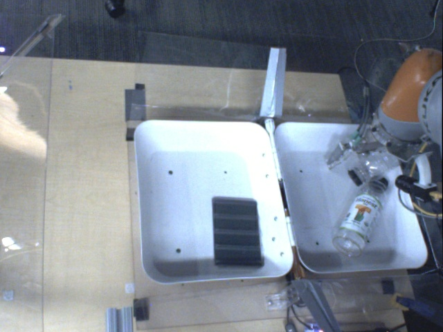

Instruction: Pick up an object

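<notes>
Clear plastic bottle (359, 216) w/ black cap and colored label lies tilted in the right bin (304, 185), cap end pointing up toward the pincer (356, 159). Pincer sits just above the cap, near bin's upper right; can't tell how wide it's open or if it has anything. Black ribbed block (237, 231) in left bin (159, 185), well apart from bottle.
</notes>
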`<state>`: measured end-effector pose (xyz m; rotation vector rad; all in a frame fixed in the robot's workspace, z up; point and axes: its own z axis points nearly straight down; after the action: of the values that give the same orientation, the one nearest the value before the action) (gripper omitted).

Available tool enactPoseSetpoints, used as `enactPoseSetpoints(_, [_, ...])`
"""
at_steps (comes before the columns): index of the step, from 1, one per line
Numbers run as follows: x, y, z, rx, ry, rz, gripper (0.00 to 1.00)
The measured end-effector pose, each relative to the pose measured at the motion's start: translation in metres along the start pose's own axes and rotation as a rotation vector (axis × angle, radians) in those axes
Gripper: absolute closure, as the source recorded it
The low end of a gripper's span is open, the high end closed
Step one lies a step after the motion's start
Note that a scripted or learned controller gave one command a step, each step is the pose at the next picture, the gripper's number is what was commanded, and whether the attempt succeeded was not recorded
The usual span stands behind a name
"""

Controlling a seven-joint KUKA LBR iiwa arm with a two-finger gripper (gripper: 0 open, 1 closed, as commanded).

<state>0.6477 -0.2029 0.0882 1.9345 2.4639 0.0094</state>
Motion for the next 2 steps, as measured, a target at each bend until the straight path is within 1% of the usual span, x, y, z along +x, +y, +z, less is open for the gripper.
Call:
enactPoseSetpoints(1, [0.012, -0.056, -0.001, 0.0, 0.001, -0.145, 0.0])
enactPoseSetpoints(2, [0.02, -0.09, -0.063, 0.003, 0.001, -0.111, 0.0])
